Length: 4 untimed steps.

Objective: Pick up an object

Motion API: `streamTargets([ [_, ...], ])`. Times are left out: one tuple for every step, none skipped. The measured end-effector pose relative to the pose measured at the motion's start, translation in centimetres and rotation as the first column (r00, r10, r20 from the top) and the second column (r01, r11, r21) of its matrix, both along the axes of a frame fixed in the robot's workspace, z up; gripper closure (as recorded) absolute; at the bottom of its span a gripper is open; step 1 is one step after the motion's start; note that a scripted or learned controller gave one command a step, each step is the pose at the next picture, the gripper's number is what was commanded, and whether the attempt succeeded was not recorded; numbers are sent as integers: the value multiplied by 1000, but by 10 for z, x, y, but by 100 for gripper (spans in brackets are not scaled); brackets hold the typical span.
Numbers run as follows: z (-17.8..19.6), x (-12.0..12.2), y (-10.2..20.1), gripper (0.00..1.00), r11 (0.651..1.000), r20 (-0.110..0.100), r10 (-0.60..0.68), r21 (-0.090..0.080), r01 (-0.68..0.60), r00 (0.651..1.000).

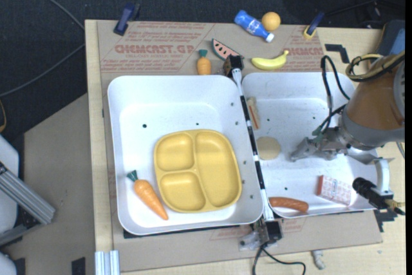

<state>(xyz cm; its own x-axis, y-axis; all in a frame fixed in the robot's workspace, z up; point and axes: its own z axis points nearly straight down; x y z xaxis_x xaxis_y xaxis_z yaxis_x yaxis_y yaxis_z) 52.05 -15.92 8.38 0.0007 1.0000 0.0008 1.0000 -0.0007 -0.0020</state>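
Note:
My gripper point(304, 150) reaches in low over the middle of the right bin point(293, 96), its tip pointing left. A round tan cookie point(269, 149) lies just left of the tip, a small gap away. Along the bin's front wall rests a reddish sausage point(288, 205). Front right in that bin sits a red-and-white packet point(335, 190). A thin brown stick point(252, 113) lies along the bin's left wall. I see nothing held in the gripper.
The left bin point(129, 106) holds a yellow divided plate point(196, 169) and a toy carrot point(148, 195). Behind the bins lie a banana point(270, 62), a blue bottle point(252, 25), an orange point(271, 20), a watermelon slice point(222, 48) and a small orange toy point(204, 65).

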Motion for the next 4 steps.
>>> streamTargets([
  [1,-42,-42,0,1000,0,-1,0,1,1000],
  [10,-41,-41,100,1000,3,0,-1,0,1000],
  [36,-23,-44,100,1000,4,1,-2,-1,1000],
  [36,-23,-44,0,1000,4,1,-2,-1,1000],
])
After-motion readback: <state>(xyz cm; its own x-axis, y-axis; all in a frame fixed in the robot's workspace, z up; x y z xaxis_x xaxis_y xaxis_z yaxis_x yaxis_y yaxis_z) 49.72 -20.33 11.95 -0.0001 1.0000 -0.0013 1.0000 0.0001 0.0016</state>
